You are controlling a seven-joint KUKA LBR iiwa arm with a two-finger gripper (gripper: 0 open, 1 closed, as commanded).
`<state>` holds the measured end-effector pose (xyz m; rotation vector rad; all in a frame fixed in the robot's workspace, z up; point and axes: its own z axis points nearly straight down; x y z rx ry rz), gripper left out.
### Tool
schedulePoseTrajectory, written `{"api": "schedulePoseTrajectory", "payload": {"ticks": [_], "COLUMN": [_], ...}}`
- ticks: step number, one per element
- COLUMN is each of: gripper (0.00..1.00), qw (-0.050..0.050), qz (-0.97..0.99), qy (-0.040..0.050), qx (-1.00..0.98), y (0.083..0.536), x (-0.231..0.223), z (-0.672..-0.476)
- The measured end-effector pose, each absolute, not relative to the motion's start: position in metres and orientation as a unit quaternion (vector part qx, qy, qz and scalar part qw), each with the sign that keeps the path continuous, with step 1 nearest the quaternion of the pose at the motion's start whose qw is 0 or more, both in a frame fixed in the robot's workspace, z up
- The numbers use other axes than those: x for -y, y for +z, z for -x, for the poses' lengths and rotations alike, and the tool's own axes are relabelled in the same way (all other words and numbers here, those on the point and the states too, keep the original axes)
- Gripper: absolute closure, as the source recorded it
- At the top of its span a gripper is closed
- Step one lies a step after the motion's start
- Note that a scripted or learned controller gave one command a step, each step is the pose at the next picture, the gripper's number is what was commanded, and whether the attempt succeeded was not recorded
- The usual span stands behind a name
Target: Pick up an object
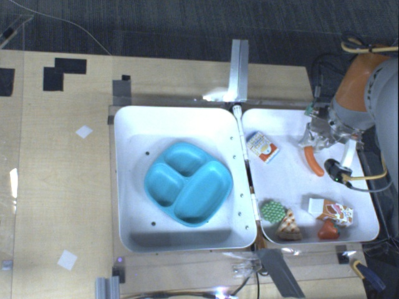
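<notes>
**Orange sausage-shaped toy lies just under the gripper in the right bin**

Orange sausage-shaped toy (313, 160) lies slantwise on the floor of the right bin (280, 173), toward the bin's 2 o'clock area. In the camera view the gripper (317, 137) sits directly at the toy's 12 o'clock, its metal end right at the toy's upper tip; whether the two touch cannot be told, and how far the fingers stand apart cannot be made out, so nothing can be said to be held. The grey arm (374, 98) with its orange band comes in from 3 o'clock.

At the bin's 10 o'clock side lies a small white carton (262, 146) with an orange patch. Along the 6 o'clock wall sit a green round piece (272, 211), touching a brown wedge (289, 225), and toward 5 o'clock a white block (314, 205), a printed carton (340, 213) and a red piece (328, 230), bunched together.

The left bin (134, 167) holds a blue divided tray (188, 183) near its middle
</notes>
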<state>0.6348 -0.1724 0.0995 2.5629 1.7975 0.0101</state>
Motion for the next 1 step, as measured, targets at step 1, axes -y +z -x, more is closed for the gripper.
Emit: {"api": "schedulePoseTrajectory", "payload": {"ticks": [1], "gripper": [1.0], "qw": [0.002], "qz": [-0.804], "qy": [0.0014], "qx": [-0.595], "y": [0.1487], "x": [0.1496], "z": [-0.6302]}}
